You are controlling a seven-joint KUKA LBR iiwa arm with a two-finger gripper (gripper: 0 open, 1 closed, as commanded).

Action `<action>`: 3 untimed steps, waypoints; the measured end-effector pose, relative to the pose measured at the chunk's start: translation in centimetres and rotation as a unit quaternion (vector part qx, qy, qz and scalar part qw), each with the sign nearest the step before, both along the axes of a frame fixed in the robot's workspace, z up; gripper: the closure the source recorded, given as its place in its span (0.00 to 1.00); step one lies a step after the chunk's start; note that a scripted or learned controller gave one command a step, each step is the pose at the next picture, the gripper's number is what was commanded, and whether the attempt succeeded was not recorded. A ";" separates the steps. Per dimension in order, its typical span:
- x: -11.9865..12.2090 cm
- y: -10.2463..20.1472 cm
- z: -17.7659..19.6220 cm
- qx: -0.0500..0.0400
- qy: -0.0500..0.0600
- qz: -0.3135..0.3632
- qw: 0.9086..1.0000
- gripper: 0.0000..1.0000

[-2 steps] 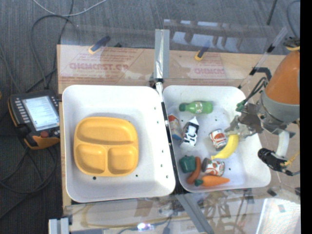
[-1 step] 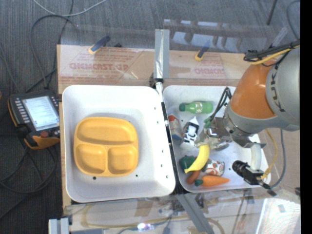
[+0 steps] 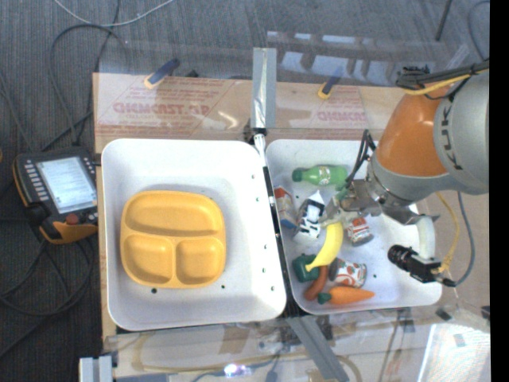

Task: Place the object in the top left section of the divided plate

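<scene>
One glossy yellow divided plate [image 3: 172,238] sits rounded and smooth; the tool's [image 3: 355,200] grip state cannot be told.

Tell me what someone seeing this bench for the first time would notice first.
Probably the yellow divided plate, alone in the left bin. Next, the grey and orange arm reaching over the right bin, above a heap of toy food: a banana, a carrot and a green bottle.

2 white bins [image 3: 119,159], 1 yellow divided plate [image 3: 172,237], 1 banana [image 3: 328,246], 1 carrot [image 3: 347,296], 1 green bottle [image 3: 320,174], 2 cans [image 3: 359,230].
</scene>
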State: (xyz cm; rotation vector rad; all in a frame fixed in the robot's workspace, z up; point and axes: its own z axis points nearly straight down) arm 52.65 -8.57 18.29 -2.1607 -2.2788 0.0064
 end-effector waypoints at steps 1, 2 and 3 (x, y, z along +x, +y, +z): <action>-4.4 4.4 0.0 0.002 0.000 0.205 0.979 1.00; -4.4 10.9 0.0 0.002 0.000 0.260 0.966 1.00; -4.4 10.2 0.0 0.001 0.000 0.129 0.992 1.00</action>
